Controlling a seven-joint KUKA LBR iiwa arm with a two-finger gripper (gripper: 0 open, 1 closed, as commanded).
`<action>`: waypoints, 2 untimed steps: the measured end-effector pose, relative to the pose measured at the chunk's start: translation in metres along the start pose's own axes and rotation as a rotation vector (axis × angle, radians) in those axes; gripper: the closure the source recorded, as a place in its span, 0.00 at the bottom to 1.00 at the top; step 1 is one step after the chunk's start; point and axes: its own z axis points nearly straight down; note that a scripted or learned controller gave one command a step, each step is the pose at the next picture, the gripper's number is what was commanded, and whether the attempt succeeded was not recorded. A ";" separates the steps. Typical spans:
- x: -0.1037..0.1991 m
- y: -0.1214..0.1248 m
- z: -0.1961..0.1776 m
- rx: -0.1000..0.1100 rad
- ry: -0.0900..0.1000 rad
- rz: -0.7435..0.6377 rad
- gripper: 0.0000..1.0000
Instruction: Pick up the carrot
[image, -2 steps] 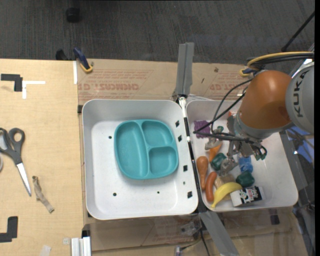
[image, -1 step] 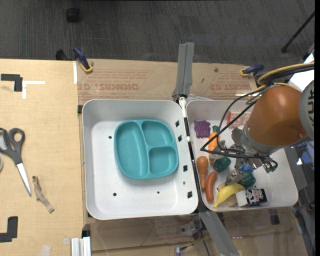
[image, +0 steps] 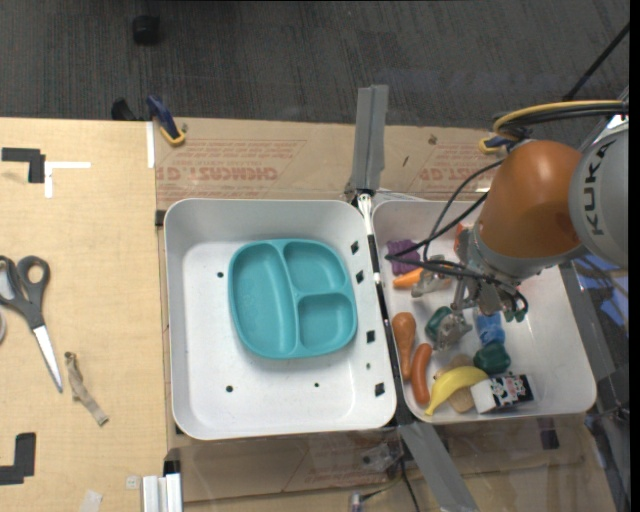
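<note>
The carrot (image: 402, 331) looks to be the orange tapered piece lying lengthwise along the left wall of the right bin (image: 560, 400), thick end toward the back. My gripper (image: 455, 322) hangs low over the middle of that bin, a short way to the carrot's right and apart from it. It sits above a teal-green toy (image: 438, 323). Cables and the wrist hide much of the gripper. Nothing shows clearly held in it.
Around the carrot lie a red-orange sausage shape (image: 420, 366), a banana (image: 456, 382), a small orange sliver (image: 405, 281), a blue block (image: 489, 328) and a dark green piece (image: 491, 357). The left bin (image: 190, 320) holds a teal divided plate (image: 294, 298). Scissors (image: 33, 310) lie on the bench.
</note>
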 end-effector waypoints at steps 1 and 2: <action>-0.079 -0.037 0.005 -0.006 0.031 0.261 0.00; -0.084 -0.038 -0.008 0.000 0.006 0.260 1.00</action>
